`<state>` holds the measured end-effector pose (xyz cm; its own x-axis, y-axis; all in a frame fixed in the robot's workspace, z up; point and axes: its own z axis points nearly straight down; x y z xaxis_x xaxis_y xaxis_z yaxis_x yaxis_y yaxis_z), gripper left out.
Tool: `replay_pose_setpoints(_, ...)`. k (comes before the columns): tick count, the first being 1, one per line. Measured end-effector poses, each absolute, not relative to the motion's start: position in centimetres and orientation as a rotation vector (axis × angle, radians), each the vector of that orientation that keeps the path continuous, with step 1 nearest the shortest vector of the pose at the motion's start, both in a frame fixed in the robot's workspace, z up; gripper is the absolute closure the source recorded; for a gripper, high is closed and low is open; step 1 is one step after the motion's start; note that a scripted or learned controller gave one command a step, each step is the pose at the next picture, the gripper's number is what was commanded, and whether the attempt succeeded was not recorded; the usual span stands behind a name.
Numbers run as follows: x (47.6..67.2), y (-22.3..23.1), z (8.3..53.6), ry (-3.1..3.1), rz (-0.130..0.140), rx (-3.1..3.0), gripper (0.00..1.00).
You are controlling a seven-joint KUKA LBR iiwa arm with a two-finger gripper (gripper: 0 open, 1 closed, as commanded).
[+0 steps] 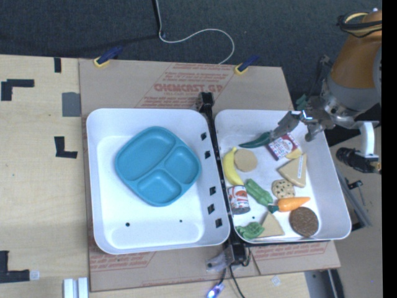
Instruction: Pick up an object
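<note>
1. Toy food items, the candidates for picking, lie loose in the right bin [338,194]: a banana [231,166] beside a round tan cookie [245,161], a dark green pepper [255,141], a red-and-white packet [282,146], a cheese wedge [295,170], a green pickle [259,192], a speckled cracker [282,188], a carrot [291,203], a small can [239,199], a brown round patty [304,221], a pale triangular slice [271,225] and a green leafy piece [250,231]
2. Gripper [299,126] hangs over the upper right part of that bin, near the red-and-white packet and the tip of the pepper; nothing is seen between its fingers [284,126], and how far apart they stand cannot be told from this slanted view
3. Arm [356,61], grey with an orange band, enters from the right edge of the view
4. Left bin [99,166] holds a blue divided plate [158,165], lying tilted toward the bin's upper part
5. Both bins rest side by side on a cardboard sheet [180,85] fixed with clips; a white cable [192,36] loops across the dark floor above
</note>
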<state>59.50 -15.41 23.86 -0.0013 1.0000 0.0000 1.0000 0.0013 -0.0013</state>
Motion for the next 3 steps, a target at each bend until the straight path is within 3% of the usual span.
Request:
replay_pose_setpoints(1, 53.0, -10.4, 28.2, -2.224, -0.001, -2.214, 0.00)
replay_pose_setpoints(2, 48.1, -5.7, 29.2, -2.224, 0.002, -2.212, 0.00)
replay_pose_setpoints(3, 48.3, -6.0, 30.1, -2.223, 0.003, -2.216, 1.00)
